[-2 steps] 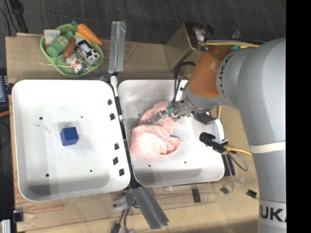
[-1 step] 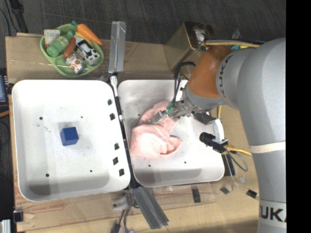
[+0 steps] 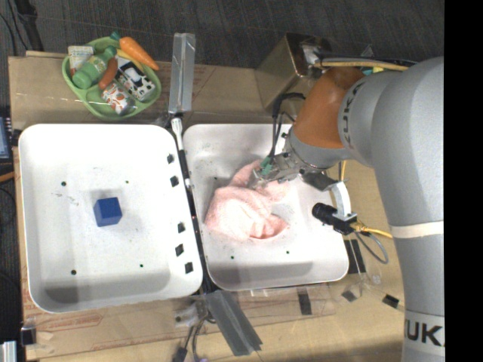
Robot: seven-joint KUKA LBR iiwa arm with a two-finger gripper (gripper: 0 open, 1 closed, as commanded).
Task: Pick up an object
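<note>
While the arm reaches in from the right, these lines run from the near edge to the far one:

Arm writing: white letters "UK" show on the grey arm (image 3: 411,202) at the lower right; the rest is cut off
Left bin: the left bin (image 3: 45,202) holds one blue cube (image 3: 108,211), well apart from the walls and easy to reach
Right bin: the right bin (image 3: 317,259) holds a crumpled pink cloth (image 3: 245,210) near its middle; probably the pick target, since the wrist is over it
End effector: the end effector (image 3: 269,170) sits at the cloth's upper edge; I cannot tell how far open it is or whether it has any cloth
Far counter: a green bowl (image 3: 109,78) of toy food, a carrot among it, stands beyond the left bin; its labels are too small to read
</note>
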